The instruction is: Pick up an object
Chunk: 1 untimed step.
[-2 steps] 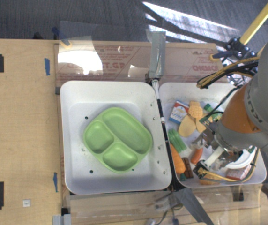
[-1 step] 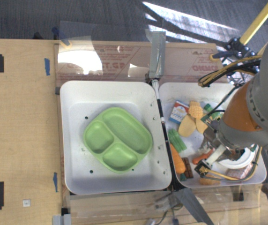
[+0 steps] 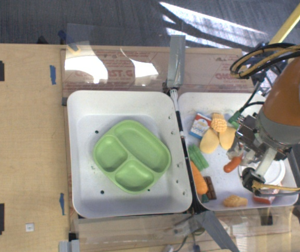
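You have the left bin [image 3: 82,119] holding a green plate [image 3: 132,155], and the right bin [image 3: 221,185], lower right of frame, carrying the small toy foods. Your gripper [image 3: 241,148] sits low over that bin's middle, just above a red sausage [image 3: 232,165]. You cannot tell its opening, and nothing is seen held. Log the pick as not yet done: grasp and lift remain.

Bright, even light from above. Hard white glare patches on clear sheet [image 3: 89,67] just beyond left bin [image 3: 76,156]. Pale light streaks on dark floor [image 3: 213,22], far right. White bin walls nearly washed out. Faint soft shadow around green tray [image 3: 131,155]. Short soft shadows beside small objects [image 3: 210,140] in right bin [image 3: 221,185]. Overall focus slightly soft. Arm [image 3: 291,98] at right edge blurrier, with muddy detail.
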Tool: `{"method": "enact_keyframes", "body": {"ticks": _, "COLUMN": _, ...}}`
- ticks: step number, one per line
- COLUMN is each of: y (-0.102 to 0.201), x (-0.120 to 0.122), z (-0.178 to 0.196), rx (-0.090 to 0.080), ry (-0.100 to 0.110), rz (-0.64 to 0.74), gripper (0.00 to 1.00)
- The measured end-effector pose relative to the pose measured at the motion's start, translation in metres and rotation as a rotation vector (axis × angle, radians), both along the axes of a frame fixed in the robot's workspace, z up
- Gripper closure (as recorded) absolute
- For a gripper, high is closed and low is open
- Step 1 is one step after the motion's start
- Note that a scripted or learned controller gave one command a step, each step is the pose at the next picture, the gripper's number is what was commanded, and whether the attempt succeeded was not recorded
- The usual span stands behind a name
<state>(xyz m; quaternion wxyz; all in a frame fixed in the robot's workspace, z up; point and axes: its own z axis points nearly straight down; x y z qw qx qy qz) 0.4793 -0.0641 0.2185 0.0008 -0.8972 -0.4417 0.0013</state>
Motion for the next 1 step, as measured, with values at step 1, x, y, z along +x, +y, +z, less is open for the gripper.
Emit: {"method": "enact_keyframes", "body": {"ticks": 1, "y": 0.0067, "x": 0.0162, "z": 0.0584, "rx": 0.001, "ry": 0.001, "rz": 0.393, "gripper": 1.0}}
